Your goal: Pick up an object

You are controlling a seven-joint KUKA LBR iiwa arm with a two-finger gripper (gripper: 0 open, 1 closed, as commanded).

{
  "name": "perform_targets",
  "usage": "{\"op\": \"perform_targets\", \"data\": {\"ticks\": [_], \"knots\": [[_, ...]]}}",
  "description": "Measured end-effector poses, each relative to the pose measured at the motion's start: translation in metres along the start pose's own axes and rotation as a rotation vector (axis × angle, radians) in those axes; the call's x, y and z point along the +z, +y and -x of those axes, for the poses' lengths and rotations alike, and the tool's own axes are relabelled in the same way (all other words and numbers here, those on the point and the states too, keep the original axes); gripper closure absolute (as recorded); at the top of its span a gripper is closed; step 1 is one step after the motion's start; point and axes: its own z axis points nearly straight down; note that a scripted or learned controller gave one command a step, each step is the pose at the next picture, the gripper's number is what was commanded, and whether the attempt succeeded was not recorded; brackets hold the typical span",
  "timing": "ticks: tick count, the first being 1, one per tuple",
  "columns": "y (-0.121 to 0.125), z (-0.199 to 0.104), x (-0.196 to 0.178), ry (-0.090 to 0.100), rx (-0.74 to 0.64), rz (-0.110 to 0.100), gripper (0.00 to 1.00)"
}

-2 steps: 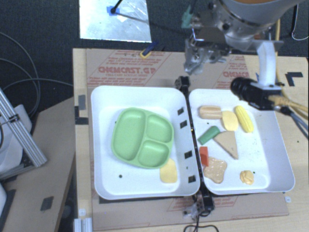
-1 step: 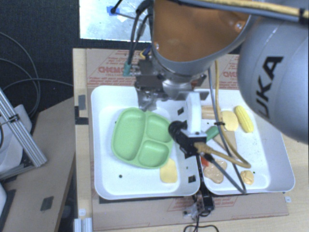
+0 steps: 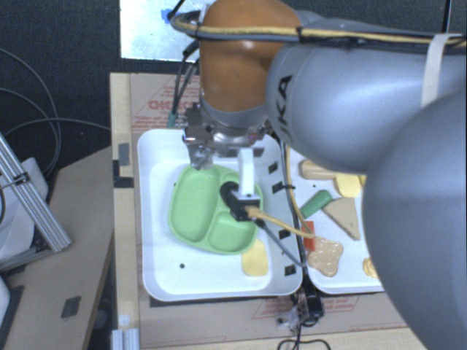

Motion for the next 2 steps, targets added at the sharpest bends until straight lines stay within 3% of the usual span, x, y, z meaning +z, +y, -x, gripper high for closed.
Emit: {"op": "perform_targets", "data": {"ticks": [2], "knots": [[-0.001,-0.002,-0.031,0.009,-0.004,0.01,1.0]]}}
